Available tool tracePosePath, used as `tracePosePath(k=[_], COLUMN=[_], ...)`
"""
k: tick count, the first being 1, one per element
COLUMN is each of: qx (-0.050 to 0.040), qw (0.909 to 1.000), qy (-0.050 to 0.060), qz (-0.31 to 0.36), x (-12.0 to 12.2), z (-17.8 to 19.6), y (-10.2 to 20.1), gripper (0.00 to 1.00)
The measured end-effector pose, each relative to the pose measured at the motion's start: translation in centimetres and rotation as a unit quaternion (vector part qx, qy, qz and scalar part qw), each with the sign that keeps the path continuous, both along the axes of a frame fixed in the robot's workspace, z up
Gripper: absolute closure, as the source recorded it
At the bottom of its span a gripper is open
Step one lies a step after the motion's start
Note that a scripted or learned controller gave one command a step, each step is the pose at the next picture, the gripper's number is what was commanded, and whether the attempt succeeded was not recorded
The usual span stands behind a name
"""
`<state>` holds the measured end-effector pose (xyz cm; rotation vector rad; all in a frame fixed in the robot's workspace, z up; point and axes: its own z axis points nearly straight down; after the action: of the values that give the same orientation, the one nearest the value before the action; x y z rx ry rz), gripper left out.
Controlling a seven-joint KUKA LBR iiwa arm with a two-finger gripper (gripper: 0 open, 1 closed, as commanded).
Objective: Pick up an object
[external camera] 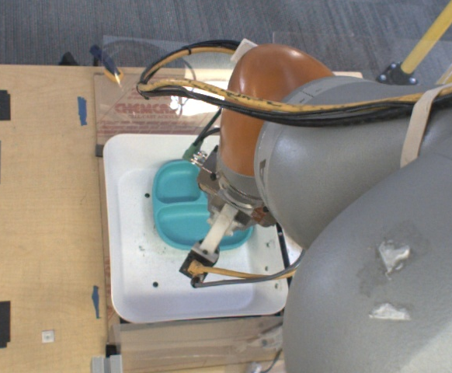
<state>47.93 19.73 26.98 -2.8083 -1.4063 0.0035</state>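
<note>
A teal divided plate [178,204] lies in the white bin [129,231], left of its middle. The arm's orange band and grey wrist hang right over the plate's right half and hide it. My gripper [227,202] points down at that covered part of the plate, and whether it touches the plate cannot be told. A small green thing [191,150] peeks out at the plate's upper right edge, mostly hidden by the arm.
The arm's big grey body covers the right side of the view. A brown cardboard surface [39,208] with black marks and blue tape lies left of the bin. Bare white floor [144,286] shows along the bin's left and near sides.
</note>
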Motion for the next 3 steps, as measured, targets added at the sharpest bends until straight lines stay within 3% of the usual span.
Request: tracePosePath(k=[1, 2, 3], qx=[-0.0013, -0.0015, 0.0027], qw=[0.9908, 0.9578, 0.9459], qy=[0.002, 0.000, -0.004], qz=[-0.135, -0.287, -0.324], x=[0.0, -0.1, 0.1], z=[-3.2, -7.5, 4.5], y=[2.8, 2.7, 2.8], gripper=[1.00, 1.00, 1.00])
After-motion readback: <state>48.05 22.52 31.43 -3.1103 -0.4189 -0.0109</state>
